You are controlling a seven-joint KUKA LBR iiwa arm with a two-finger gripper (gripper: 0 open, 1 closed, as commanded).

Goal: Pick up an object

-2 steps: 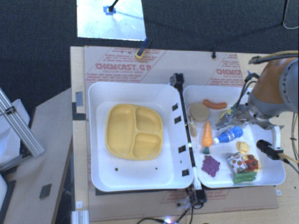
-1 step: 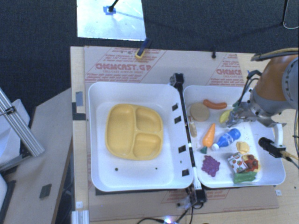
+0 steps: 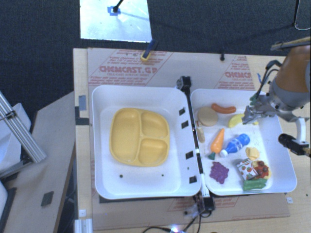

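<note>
The right bin holds several toy foods. A red sausage and a tan round bun lie at its far left. Nearer me are an orange carrot, a blue bottle and purple grapes. A yellow piece lies just left of my gripper. The gripper hangs low over the bin's far right part, close to that yellow piece. Whether they touch is unclear.
The left bin holds a yellow divided plate. At the right bin's near right corner lie a small yellow piece, a printed food box and a green item. A black divider with clips runs between the bins.
</note>
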